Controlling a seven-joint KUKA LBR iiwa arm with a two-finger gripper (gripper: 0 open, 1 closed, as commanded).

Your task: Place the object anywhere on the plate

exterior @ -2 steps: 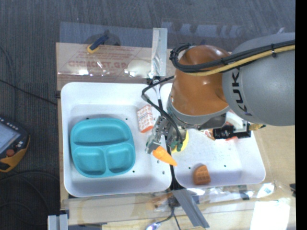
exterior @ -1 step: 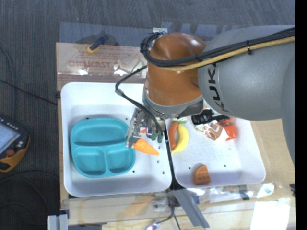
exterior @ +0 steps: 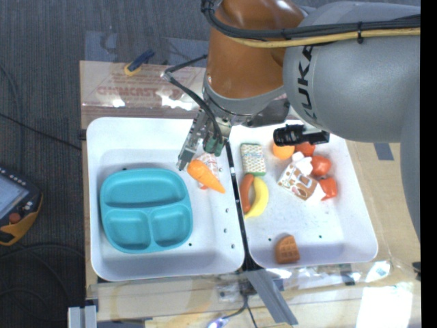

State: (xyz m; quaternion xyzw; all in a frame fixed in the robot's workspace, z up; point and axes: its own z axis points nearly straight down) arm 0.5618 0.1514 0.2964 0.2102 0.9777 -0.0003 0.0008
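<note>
Carrot (exterior: 205, 174) lies right of plate (exterior: 145, 208).

The end effector (exterior: 199, 149) hangs over the left bin (exterior: 95, 183), its fingertips right at the orange carrot (exterior: 205, 174), which lies just right of the teal divided plate (exterior: 145, 208). In the right bin (exterior: 355, 231) lie a banana (exterior: 257, 197), a small box (exterior: 252, 158), tomatoes (exterior: 321, 166) and a brown pastry (exterior: 287, 249).

On your counter (exterior: 386, 183), two white bins sit touching: the left bin (exterior: 136, 265) toward nine o'clock, the right bin (exterior: 348, 241) toward three. A cardboard sheet (exterior: 130, 87) lies at eleven.
</note>
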